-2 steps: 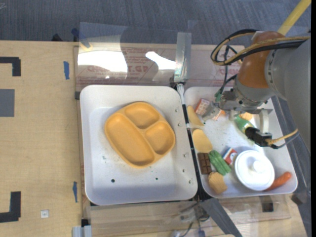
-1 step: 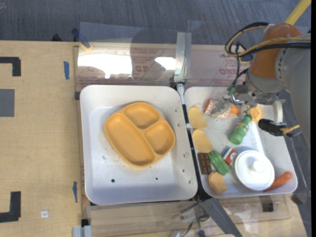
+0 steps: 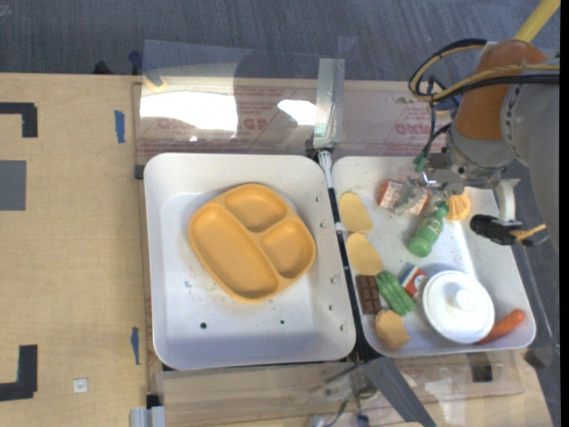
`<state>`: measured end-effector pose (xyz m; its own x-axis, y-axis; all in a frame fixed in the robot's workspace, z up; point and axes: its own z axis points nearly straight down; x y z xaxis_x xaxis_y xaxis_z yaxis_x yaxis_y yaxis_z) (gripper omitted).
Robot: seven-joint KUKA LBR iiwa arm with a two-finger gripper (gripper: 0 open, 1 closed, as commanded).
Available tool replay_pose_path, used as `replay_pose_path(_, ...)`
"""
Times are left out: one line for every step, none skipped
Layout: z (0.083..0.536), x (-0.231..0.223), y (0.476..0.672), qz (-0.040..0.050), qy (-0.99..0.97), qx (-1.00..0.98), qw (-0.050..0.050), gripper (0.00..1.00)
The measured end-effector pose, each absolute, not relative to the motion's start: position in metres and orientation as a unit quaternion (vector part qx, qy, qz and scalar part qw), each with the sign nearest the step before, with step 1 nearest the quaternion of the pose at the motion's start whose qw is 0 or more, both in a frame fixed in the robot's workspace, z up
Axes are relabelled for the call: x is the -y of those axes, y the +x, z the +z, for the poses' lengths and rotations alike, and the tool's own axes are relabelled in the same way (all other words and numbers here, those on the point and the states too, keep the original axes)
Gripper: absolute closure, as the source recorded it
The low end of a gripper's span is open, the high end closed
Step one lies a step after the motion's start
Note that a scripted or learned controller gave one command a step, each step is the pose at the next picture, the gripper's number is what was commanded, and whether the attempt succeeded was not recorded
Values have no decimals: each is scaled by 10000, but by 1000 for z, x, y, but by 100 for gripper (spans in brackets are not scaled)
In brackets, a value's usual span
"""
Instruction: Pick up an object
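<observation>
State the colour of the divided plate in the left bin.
Orange-yellow divided plate, clear in the camera view.

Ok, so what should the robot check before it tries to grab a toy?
1. Claw is over the right bin, where the toys are: ok.
2. A toy sits close under the claw: ok, the small red and white packet and the green bottle are right there.
3. Claw open wide enough: cannot tell, it is too small and blurry.
4. Room around the target: not ok, packet, bottle and an orange toy crowd together.
5. White lidded pot is out of the way: ok, it sits nearer the front.
6. Yellow divided plate in the left bin is clear of the arm: ok.
</observation>
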<state>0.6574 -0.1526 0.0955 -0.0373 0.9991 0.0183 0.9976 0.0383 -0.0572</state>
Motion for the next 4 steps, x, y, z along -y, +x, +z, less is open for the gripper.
replay_pose_path(104, 152, 656, 166, -6925, 7207, 285, 100)
replay_pose_path(215, 36, 636, -43, -6274, 7787, -29, 100)
replay_pose_path(210, 40, 634, -3, -6298, 7767, 2, 0)
replay_pose_path(159, 107, 626, 11, -5815, 8136, 8, 0)
